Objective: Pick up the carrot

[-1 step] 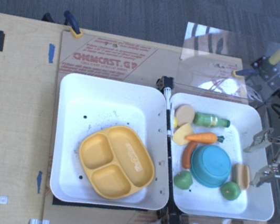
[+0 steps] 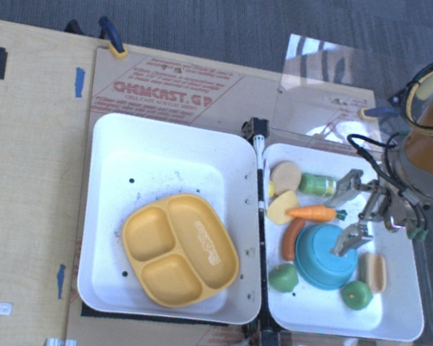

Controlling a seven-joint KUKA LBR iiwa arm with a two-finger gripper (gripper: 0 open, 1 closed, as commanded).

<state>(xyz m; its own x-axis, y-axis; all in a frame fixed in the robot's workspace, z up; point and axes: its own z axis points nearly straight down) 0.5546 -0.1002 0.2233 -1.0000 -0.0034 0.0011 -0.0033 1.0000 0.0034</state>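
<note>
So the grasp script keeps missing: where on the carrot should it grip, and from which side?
Grip the carrot at its middle, coming straight down from above. It lies flat and roughly left-right, so squeeze across its narrow width. The blue bowl sits close below it and the pale slice touches its left end, leaving the middle likely freest.

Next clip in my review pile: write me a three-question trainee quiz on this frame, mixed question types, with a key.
1. True or false: the carrot lies in the same bin as the yellow divided tray.
2. Which item touches the carrot's left end? A) pale yellow slice B) hot dog C) green bottle
3. Fill in: the gripper hangs over the ____ bowl.

Key
1. False. The carrot is in the right bin; the tray sits in the left bin.
2. A.
3. Blue. The carrot lies beside the gripper, not between its fingers.
</note>
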